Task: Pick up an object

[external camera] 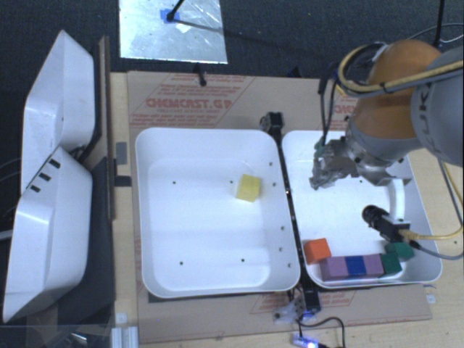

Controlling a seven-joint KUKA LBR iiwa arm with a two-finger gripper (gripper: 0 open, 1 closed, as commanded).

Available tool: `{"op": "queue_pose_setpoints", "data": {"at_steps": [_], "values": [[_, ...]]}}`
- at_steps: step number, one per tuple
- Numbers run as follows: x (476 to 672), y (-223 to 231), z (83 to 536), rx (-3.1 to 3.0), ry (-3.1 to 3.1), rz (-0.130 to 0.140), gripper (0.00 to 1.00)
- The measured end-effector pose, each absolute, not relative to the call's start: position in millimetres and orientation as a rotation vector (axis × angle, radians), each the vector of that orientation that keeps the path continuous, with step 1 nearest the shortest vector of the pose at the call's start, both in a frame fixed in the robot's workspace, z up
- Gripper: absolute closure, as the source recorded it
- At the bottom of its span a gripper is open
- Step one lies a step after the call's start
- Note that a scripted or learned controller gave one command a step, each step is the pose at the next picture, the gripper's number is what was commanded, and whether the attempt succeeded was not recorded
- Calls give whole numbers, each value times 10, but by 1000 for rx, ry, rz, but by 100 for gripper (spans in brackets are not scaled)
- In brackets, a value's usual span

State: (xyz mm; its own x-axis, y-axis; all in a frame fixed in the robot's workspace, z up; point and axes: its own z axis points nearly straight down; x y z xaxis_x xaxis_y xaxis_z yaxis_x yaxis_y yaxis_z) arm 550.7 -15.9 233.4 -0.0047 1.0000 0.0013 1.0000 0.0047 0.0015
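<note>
We list the following, all placed relative to the right bin [417, 194], one of two shallow white bins on the worktop [217, 93].

Item: yellow block [248, 188], lying alone in the left bin [210, 278], just across the divider between the two bins, slightly tilted.

Item: orange block [317, 250], on the right bin's floor near its front left corner.

Item: purple block with a blue patch [352, 267], lying along the right bin's front wall, just beside the orange block.

Item: dark green block [394, 258], at the purple block's far end, toward the right bin's front right corner.

Item: pincer [325, 171], hanging over the right bin's rear left part, well apart from the blocks at the front. We see nothing between its fingers; whether they are spread or pressed together we cannot tell.

Item: grey arm with orange band [395, 85], reaching in over the right bin's rear right corner.
</note>
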Motion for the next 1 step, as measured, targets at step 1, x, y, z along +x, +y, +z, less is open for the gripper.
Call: {"op": "queue_pose_setpoints", "data": {"at_steps": [1], "values": [[5389, 435, 2355, 2215, 2228, 2, 100]]}}
